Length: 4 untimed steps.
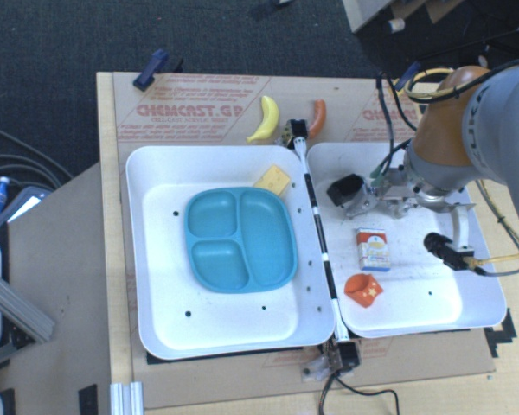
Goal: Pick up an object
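Two white bins sit on the counter point(199, 115). At right of frame, the claw point(350, 193) hangs above a small carton point(374, 249); whether it is spread, I cannot tell.

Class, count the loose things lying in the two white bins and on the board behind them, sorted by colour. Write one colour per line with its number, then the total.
Blue: 1, divided plate
Yellow: 2, banana, yellow block
Orange: 2, orange sausage shape, crumpled orange piece
Red and white: 1, small carton
Total: 6

Robot lab: bench point(199, 111), two white bins point(156, 258), loose cables point(35, 158)
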### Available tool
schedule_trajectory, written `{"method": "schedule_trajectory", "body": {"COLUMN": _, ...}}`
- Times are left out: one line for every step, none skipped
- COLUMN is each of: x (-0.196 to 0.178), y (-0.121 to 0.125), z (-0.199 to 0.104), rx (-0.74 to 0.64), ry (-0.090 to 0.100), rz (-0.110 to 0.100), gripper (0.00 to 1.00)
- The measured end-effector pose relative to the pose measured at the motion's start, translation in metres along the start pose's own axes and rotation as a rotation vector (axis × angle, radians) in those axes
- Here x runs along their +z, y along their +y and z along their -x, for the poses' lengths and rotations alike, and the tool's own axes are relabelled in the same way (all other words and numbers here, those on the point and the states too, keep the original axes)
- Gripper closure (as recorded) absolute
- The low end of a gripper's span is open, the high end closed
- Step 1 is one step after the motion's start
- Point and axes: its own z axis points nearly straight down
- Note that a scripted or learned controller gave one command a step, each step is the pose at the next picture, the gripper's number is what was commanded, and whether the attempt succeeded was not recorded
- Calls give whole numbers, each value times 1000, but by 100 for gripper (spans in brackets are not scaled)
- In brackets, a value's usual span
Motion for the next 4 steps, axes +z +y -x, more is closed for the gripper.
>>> {"method": "schedule_trajectory", "body": {"x": -1, "y": 31, "z": -1, "rx": -1, "ry": -2, "rz": 3, "gripper": 0}}
{"method": "schedule_trajectory", "body": {"x": 5, "y": 51, "z": -17, "rx": -1, "ry": -8, "rz": -47, "gripper": 0}}
{"method": "schedule_trajectory", "body": {"x": 5, "y": 51, "z": -21, "rx": 1, "ry": -11, "rz": -48, "gripper": 0}}
{"method": "schedule_trajectory", "body": {"x": 5, "y": 52, "z": 54, "rx": -2, "ry": 1, "rz": -37, "gripper": 0}}
